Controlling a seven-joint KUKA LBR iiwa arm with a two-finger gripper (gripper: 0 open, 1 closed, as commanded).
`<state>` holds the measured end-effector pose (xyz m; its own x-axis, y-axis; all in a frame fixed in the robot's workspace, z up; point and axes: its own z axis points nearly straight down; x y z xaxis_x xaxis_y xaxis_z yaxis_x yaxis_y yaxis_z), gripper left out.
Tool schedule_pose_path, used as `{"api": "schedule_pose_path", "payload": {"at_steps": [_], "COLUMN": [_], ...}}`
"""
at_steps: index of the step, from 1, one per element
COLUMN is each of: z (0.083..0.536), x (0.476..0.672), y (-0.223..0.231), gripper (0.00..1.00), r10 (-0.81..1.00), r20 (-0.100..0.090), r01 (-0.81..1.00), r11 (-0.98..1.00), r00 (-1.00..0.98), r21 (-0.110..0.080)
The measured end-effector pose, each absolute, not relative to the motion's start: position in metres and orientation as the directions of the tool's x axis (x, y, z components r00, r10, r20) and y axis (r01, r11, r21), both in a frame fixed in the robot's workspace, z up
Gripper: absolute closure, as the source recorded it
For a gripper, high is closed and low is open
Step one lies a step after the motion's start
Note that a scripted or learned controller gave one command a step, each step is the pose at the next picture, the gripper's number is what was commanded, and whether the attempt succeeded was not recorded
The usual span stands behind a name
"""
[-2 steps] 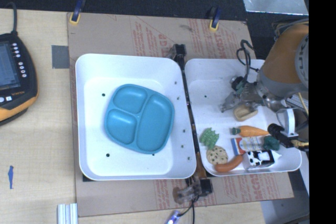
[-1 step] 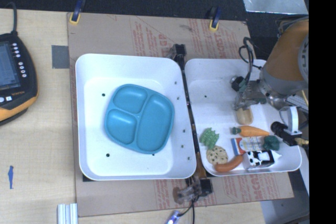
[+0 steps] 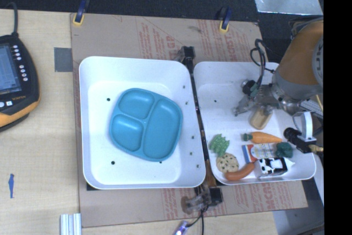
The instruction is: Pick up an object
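Fingers (image 3: 254, 110): state unclear, over tan cylinder (image 3: 259, 117) | smooth blue three-compartment plate (image 3: 146, 124) | glossy orange carrot (image 3: 268, 138)

Wooden bench (image 3: 38, 162) under cardboard sheet (image 3: 137, 36), two white bins (image 3: 91, 118) (image 3: 220, 77), orange-edged pendant (image 3: 14, 82) at left.

Two white bins (image 3: 137, 71); one blue divided plate (image 3: 146, 124); one carrot (image 3: 265, 137); one cookie (image 3: 226, 163)

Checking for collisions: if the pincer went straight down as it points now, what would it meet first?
Probably the small tan cylinder just beneath the pincer in the right white bin; depth is unclear.
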<state>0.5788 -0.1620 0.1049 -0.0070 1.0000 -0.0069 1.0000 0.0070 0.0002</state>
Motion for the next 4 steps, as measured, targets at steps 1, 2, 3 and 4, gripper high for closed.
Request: {"api": "schedule_pose_path", "payload": {"at_steps": [1,2,3,4], "z": [0.165,0.121,0.091,0.142], "x": [0.657,0.568,0.656,0.560], "y": [-0.195,-0.178,-0.194,-0.213], "gripper": [0.00,0.00,0.00,0.00], "r10": [1.000,1.000,1.000,1.000], "r20": [-0.001,0.000,0.001,-0.001], "r01": [1.000,1.000,1.000,1.000], "r11": [0.005,0.005,0.004,0.003], "r00": [-0.005,-0.005,-0.004,-0.003], "r21": [0.000,-0.006,-0.003,-0.002]}}
